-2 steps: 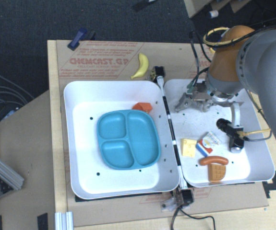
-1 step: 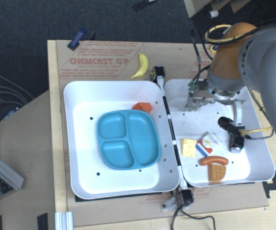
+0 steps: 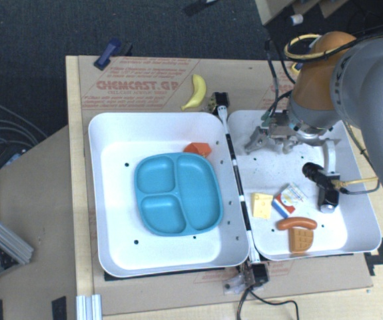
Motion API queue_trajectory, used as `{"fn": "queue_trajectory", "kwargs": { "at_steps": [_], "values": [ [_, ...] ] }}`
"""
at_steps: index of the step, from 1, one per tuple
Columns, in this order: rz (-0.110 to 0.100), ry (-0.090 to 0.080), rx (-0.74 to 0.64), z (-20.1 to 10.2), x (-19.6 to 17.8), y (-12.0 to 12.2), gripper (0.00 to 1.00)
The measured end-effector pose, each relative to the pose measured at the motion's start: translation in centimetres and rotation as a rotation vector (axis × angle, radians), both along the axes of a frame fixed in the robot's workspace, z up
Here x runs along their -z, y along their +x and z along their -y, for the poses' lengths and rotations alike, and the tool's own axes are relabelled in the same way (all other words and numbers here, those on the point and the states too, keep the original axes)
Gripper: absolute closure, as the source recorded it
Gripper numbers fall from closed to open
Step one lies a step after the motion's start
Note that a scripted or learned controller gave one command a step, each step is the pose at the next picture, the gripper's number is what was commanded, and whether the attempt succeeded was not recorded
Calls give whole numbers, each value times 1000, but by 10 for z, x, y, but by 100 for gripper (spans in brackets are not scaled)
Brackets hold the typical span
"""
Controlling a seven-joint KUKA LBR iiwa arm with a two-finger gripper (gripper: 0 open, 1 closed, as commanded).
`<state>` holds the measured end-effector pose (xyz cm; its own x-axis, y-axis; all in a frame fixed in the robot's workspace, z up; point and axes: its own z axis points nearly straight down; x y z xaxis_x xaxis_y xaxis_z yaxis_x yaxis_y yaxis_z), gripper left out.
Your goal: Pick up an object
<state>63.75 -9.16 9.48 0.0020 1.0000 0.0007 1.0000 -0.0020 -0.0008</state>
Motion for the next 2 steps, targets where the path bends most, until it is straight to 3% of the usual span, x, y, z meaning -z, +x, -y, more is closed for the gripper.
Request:
{"fn": "queue_trajectory", "kwargs": {
  "at_steps": [1, 2],
  "values": [
    [2, -1, -3, 4, 10, 28, 0],
    [-1, 0, -1, 0, 10, -12, 0]
  ]
}}
